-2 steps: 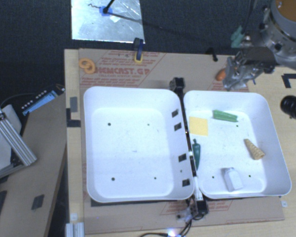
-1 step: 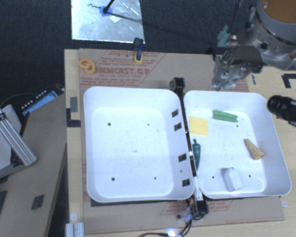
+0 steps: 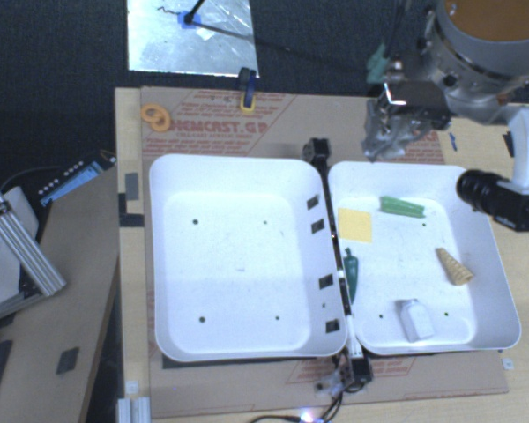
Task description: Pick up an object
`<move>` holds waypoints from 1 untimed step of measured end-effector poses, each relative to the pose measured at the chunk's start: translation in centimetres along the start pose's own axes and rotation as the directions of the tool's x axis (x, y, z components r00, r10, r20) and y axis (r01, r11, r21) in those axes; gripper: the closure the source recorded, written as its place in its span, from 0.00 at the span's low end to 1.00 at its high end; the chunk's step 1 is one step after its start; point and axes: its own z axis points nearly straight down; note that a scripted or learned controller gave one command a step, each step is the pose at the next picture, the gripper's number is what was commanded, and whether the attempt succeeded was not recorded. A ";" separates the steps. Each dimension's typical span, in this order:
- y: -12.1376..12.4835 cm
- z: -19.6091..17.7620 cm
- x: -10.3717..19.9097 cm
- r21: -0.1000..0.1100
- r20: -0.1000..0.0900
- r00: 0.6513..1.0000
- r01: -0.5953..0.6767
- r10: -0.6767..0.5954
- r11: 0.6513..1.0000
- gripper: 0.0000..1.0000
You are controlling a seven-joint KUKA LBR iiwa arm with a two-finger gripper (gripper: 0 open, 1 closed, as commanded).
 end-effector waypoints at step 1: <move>0.0 0.0 2.2 0.000 0.000 1.000 0.000 0.000 1.000 1.00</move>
